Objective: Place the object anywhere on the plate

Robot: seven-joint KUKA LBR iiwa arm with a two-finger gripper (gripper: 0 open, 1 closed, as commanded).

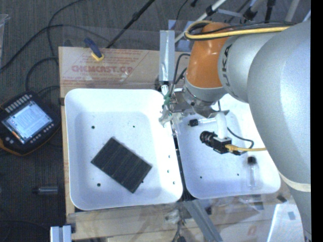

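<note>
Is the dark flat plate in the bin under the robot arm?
No, the dark ribbed rectangular plate lies in the other shallow white bin, across the divider.

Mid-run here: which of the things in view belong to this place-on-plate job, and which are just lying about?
Job: dark ribbed rectangular plate in the left white bin; small clear vial with dark cap in the right white bin, probably the object; claw.
Lying about: black handheld pendant with lit screen; blue-and-yellow clamp; short grey cylinder.

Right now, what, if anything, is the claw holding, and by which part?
Cannot be told: the claw, over the divide between the bins, is too cluttered to read. The dark plate lies apart.
</note>
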